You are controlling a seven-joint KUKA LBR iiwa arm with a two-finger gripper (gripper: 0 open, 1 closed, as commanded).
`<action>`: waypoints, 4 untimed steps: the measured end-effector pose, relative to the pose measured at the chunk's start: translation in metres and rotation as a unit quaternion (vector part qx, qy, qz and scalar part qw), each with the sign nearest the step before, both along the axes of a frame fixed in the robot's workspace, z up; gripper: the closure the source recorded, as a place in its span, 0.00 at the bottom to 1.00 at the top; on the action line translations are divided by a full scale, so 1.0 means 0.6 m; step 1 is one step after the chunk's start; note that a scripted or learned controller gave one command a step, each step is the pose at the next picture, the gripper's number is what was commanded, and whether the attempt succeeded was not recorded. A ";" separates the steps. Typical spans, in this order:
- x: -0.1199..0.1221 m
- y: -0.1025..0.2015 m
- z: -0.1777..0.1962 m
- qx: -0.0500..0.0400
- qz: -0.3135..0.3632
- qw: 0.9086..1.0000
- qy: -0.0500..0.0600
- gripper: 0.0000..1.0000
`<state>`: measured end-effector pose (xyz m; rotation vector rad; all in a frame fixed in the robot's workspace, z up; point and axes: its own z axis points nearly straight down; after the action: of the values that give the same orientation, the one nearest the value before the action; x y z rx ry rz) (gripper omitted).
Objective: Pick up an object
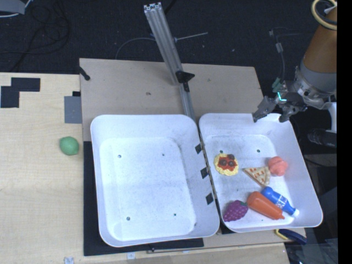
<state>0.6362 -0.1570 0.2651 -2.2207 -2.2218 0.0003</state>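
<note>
My gripper (273, 111) hangs above the far right corner of the right bin (250, 126), open, with nothing between its two dark fingers. In that bin's near half lie several toy foods: a yellow round tart with red topping (226, 164), a pizza slice (257, 174), a pink round piece (278, 166), an orange carrot (265, 205), a blue and white bottle (279, 200) and a purple bunch of grapes (235, 210). All of them are well in front of the gripper, apart from it.
The left bin (110, 131) sits beside the right one, joined by black clips (204, 172). A green ball (69, 146) rests on the wooden bench to the left. A slanted aluminium post (169, 48) rises behind the bins.
</note>
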 end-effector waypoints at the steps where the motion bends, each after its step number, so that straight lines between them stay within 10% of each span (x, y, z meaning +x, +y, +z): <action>1: 0.000 0.000 0.000 0.000 0.000 1.000 0.000 0.00; 4: -0.009 -0.009 -0.245 0.000 0.000 1.000 0.002 0.00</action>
<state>0.6306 -0.1625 0.1182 -2.2176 -2.2203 0.0039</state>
